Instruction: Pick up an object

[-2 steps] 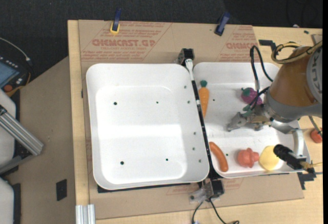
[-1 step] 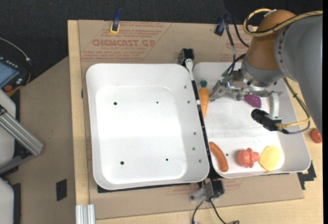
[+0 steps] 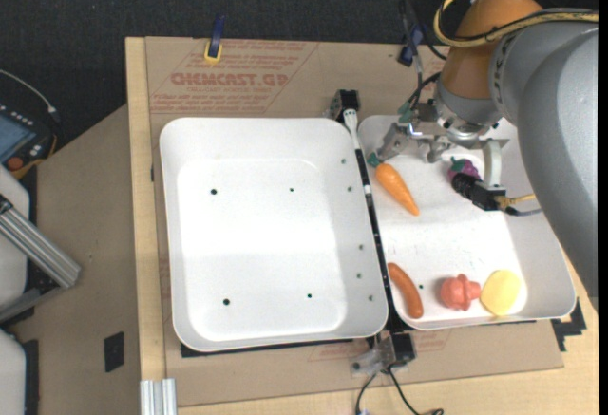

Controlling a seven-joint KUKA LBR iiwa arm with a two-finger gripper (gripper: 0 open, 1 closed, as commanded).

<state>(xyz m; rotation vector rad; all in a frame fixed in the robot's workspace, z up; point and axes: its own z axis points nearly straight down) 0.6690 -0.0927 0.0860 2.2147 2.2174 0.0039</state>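
My gripper (image 3: 419, 139) hangs low over the far end of the right bin (image 3: 535, 242), under the orange wrist band. An orange carrot (image 3: 396, 188) with a green tip lies just in front of it, near the bin's left wall. A small purple thing (image 3: 463, 166) shows right beside the gripper, partly hidden by it. Along the near wall lie an orange-red sausage-like piece (image 3: 406, 290), a pink-red lumpy toy (image 3: 459, 292) and a yellow lemon (image 3: 503, 292). Nothing is visibly held.
The left bin (image 3: 180, 214) is a shallow white tray with a few dark dots on its floor. Both bins rest on a cardboard sheet (image 3: 228, 71). A black divider strip (image 3: 369, 204) runs between them. The grey arm (image 3: 560, 90) covers the right bin's far right corner.
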